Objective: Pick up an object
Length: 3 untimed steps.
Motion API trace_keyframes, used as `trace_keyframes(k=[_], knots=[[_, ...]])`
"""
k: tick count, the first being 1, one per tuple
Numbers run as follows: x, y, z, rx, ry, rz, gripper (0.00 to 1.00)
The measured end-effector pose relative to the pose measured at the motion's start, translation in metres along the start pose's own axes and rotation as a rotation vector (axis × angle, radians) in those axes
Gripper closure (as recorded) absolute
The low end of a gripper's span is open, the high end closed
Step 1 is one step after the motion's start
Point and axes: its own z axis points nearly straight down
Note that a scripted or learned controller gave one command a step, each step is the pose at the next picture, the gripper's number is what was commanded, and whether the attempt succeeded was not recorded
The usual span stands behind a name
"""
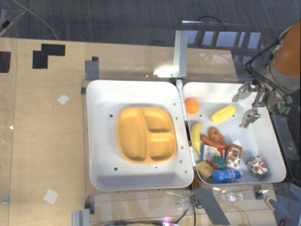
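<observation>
1. gripper (245, 108) seen at the right of the frame, over the upper right part of the right bin (278, 166), hanging from the grey wrist with the orange band (288, 55) at the far right edge.
2. two metal fingers (249, 118) spread apart, released, nothing between them.
3. just left of the lower finger: a yellow corn cob (223, 113), lying tilted on the bin floor, apart from the gripper.
4. further left, near the bin's upper left corner: an orange ball (192, 106).
5. below the ball, along the bin's left wall: a yellow banana (196, 135), lying lengthwise.
6. in the middle of the bin, below the corn: a brown pretzel (216, 134) touching a red sausage (212, 142).
7. lower down, a crowded heap: a small brown-and-white carton (234, 154), a blue bottle (225, 175) on its side, a dark green piece (218, 163) and a tan lump (204, 168); exact kinds hard to tell.
8. at the bin's lower right corner, apart from the heap: a small white can with red marks (257, 166).
9. in the left bin (101, 126), centre of the frame: a yellow divided tray (146, 133) with three compartments, well apart from the gripper.
10. around both bins: a light wooden bench (42, 140) with black marks at the upper left.
</observation>
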Motion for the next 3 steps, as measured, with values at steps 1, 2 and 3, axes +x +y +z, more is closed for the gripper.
trace_keyframes(k=[1,2,3], knots=[[0.024,0.050,0.097,-0.002,0.005,0.222,0.00],[-0.047,0.035,0.120,-0.001,-0.005,0.367,0.00],[-0.008,0.066,0.119,-0.002,-0.002,0.569,0.00]])
